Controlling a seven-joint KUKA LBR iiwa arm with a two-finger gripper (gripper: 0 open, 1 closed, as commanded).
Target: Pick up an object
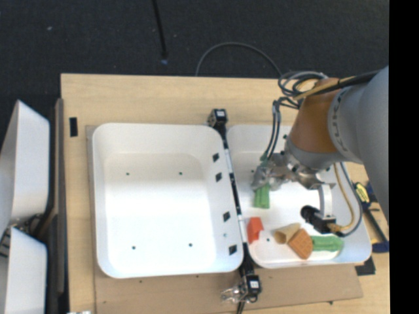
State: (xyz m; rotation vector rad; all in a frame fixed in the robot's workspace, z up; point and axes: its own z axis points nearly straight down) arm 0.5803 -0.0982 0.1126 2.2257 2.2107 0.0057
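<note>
The gripper (pixel 264 179) is seen low over the right bin (pixel 296 262), near that bin's left wall, with the grey arm and its orange band reaching in above it. A green block (pixel 262 198) lies directly below the gripper, touching or very nearly touching its tip; whether it is gripped cannot be told, and whether the gripper is open or closed cannot be told either. A red block (pixel 255 229) is found against the left wall of the same bin, nearer the front. Along the front wall a tan cone (pixel 287 233), an orange piece (pixel 302 244) and a green piece (pixel 328 243) are grouped closely together. The left bin (pixel 157 201) is set beside it on the table (pixel 144 87).
</note>
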